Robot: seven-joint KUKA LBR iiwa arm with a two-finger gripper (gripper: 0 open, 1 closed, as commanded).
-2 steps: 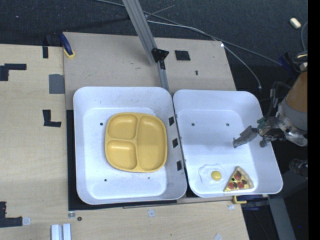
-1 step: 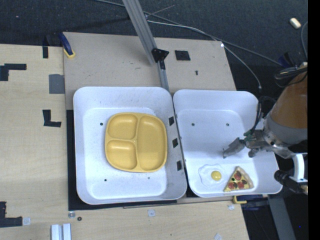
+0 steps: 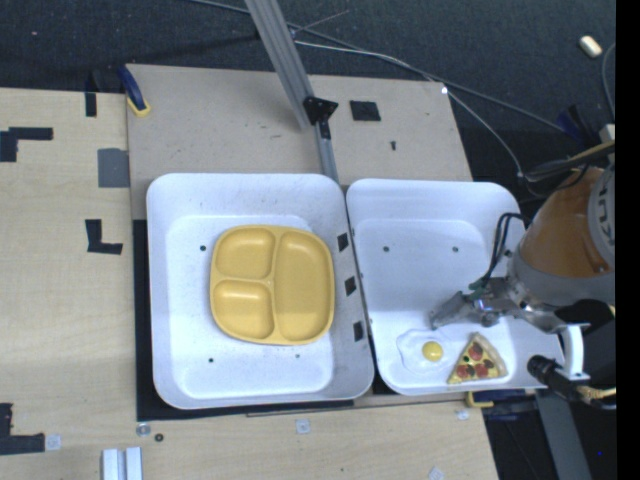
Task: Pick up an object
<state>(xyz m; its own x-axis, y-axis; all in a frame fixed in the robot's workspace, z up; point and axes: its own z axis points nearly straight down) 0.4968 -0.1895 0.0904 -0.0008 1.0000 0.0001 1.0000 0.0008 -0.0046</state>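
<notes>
A toy fried egg [image 3: 425, 350] lies near the front of the right bin [image 3: 420, 213]. Right beside it, toward the front right corner, lies a pizza slice [image 3: 477, 360]. My gripper [image 3: 455, 311] hangs low over the right bin, just above and behind the egg and the pizza slice, and I see nothing held in it. The grey arm with its orange band [image 3: 565, 238] reaches in from the right. A yellow divided plate [image 3: 272, 284] rests in the middle of the left bin [image 3: 180, 208].
A slanted metal post [image 3: 290, 58] rises from the back of the bench, between the two bins. Cables run across the dark floor behind. The wooden bench top [image 3: 240, 118] surrounds the bins.
</notes>
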